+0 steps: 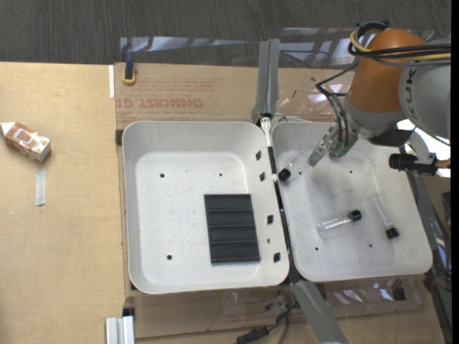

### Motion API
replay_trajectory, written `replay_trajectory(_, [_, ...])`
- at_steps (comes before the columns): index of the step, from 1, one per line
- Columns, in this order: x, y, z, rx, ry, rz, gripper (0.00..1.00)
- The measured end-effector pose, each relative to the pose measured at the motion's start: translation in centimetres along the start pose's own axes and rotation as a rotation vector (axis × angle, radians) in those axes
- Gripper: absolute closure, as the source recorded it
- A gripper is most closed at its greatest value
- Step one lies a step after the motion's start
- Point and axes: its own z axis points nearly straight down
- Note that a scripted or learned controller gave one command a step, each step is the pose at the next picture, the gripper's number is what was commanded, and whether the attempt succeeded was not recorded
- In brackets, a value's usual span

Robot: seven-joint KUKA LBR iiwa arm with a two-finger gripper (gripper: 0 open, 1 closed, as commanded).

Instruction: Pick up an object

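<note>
My gripper (327,149) hangs over the far part of the right bin (401,264), below the orange wrist band. Nothing can be seen held in it. In this bin lie a clear tube with a black cap (341,221) near the middle and a second clear tube with a black cap (386,222) to its right. A small black piece (284,174) rests by the bin's left wall, a little left of the gripper. A black ribbed rectangular block (232,228) lies flat in the left bin (143,192).
A small orange-and-white carton (27,142) and a pale strip (40,190) lie on the wooden bench at far left. A grey metal bar (268,77) rises behind the seam between the bins. Cardboard lies under both bins.
</note>
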Motion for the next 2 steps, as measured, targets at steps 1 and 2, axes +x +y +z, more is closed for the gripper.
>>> replay_trajectory(1, [-4.0, -7.0, -1.4, -0.002, -0.003, -0.248, 1.0])
replay_trajectory(2, [4.3, -2.0, -8.9, -0.002, -0.002, -0.257, 1.0])
